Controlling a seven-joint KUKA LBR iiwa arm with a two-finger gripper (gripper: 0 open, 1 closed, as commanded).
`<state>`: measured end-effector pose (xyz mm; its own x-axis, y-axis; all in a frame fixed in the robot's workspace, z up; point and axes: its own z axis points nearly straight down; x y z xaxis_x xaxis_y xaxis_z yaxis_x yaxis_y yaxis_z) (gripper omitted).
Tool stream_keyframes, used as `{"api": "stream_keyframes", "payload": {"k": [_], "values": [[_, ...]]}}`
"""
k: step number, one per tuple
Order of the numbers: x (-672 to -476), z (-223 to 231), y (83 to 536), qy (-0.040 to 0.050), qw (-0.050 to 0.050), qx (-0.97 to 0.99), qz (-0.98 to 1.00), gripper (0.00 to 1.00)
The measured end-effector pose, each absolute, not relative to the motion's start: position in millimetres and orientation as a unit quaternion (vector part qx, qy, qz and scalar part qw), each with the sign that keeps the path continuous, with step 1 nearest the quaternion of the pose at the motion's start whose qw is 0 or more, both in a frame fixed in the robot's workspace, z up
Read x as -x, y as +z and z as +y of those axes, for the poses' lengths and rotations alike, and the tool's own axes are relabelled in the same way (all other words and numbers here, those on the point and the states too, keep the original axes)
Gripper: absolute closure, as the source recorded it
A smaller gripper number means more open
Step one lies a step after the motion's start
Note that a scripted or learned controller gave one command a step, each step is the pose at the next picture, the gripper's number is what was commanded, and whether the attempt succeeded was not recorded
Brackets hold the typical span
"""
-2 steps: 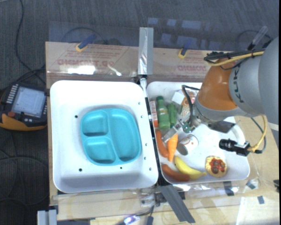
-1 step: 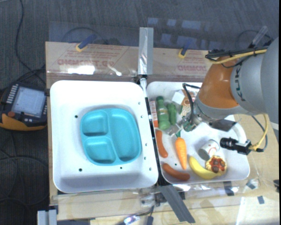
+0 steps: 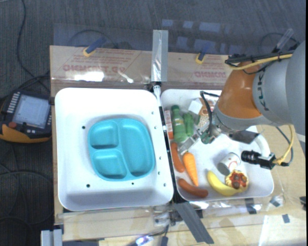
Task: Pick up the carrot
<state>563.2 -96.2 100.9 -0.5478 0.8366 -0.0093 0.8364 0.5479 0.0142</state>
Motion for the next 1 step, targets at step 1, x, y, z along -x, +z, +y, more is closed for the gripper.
{"api": "stream_keyframes", "payload": {"k": [1], "values": [[-561.9, -161.6, 90.4, 0.0014, 0.006, -0.441, 0.897, 0.00]]}}
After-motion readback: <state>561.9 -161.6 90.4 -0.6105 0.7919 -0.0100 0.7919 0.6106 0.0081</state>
